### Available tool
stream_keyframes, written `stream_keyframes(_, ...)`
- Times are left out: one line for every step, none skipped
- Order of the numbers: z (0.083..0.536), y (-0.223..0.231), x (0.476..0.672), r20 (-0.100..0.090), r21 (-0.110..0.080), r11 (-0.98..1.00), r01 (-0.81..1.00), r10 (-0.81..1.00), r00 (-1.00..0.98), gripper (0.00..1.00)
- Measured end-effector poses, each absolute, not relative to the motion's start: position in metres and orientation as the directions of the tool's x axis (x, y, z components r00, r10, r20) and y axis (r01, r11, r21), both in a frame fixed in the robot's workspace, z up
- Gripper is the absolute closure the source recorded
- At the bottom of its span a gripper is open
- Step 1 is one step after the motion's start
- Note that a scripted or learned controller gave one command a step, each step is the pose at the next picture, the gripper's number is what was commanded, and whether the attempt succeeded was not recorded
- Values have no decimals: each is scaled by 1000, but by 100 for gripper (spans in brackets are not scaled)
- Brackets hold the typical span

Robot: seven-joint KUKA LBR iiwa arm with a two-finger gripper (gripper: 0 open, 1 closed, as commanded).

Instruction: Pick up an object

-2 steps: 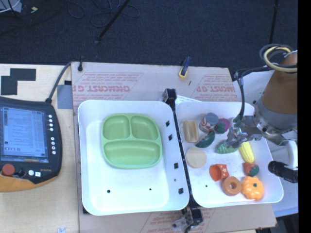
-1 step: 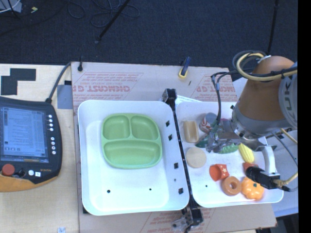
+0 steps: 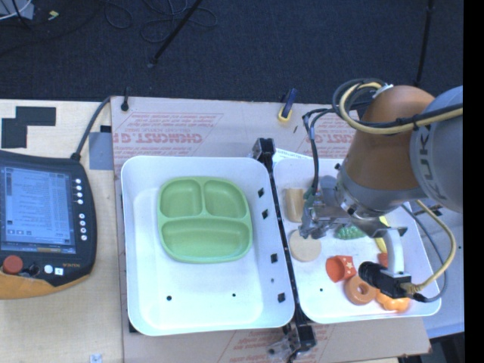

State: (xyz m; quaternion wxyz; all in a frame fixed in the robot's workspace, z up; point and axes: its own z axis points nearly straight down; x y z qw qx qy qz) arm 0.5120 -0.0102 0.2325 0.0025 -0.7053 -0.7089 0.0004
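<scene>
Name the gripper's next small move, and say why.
Probably ease down and slightly toward the tan disc. The gripper hangs in the right bin just above the disc's edge. The disc lies flat, apart from the tan block and red cup.

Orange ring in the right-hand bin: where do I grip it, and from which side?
Probably from straight above: the orange ring lies flat, so pinch through its hole across the band facing the divider, where nothing crowds it; the red piece sits close at its upper side.

Dark carpet floor (image 3: pixel 242 44) (cables (image 3: pixel 151 10) strewn) behind a pale bench (image 3: pixel 60 316)
</scene>
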Motion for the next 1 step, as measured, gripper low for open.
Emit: stream_keyframes(240,43,505,3,-4,6,1000,1000,-6,100)
